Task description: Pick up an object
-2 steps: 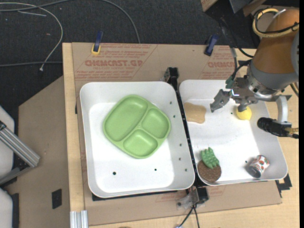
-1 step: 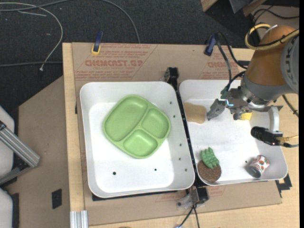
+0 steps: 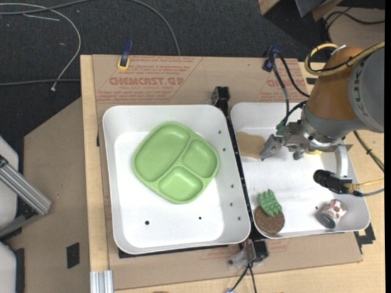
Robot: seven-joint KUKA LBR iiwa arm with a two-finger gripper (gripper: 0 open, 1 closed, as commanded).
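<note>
My gripper (image 3: 283, 153) hangs over the upper part of the right bin (image 3: 299, 191), its two fingers spread apart and open with nothing between them. A flat tan piece (image 3: 247, 144) lies just left of the left fingertip, against the bin's left wall. A small green plant on a brown round base (image 3: 269, 213) sits at the bin's front left. A little white cup with red marks (image 3: 333, 212) lies on its side at the front right.
The left bin (image 3: 122, 182) holds a green divided plate (image 3: 176, 162) near its middle. A black clamp (image 3: 220, 95) sits at the back between the bins. Bare white floor lies in the right bin's middle, below the gripper.
</note>
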